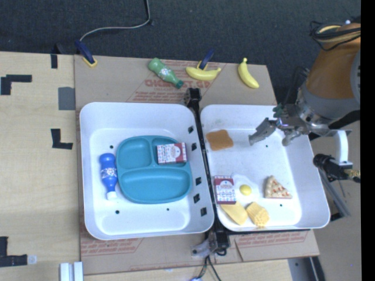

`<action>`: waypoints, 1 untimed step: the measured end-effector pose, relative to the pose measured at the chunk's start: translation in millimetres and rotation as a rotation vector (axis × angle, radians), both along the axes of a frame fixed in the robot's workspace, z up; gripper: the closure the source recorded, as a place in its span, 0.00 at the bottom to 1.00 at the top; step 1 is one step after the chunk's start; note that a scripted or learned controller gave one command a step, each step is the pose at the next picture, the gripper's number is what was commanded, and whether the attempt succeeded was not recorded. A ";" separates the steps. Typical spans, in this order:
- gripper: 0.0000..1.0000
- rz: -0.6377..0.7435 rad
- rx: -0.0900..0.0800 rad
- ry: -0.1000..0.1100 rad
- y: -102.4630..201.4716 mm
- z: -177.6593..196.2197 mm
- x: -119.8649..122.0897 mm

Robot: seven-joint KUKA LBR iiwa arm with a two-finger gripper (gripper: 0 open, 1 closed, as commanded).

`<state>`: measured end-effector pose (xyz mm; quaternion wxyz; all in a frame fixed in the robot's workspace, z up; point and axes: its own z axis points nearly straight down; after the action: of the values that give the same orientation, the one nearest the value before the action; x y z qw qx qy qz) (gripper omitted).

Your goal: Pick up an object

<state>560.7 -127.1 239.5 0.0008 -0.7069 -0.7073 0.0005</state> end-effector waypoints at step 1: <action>0.00 0.001 0.000 -0.006 20.7 -152.9 47.7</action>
<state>608.4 -106.4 86.5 -0.0015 -0.7064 -0.7078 -0.0016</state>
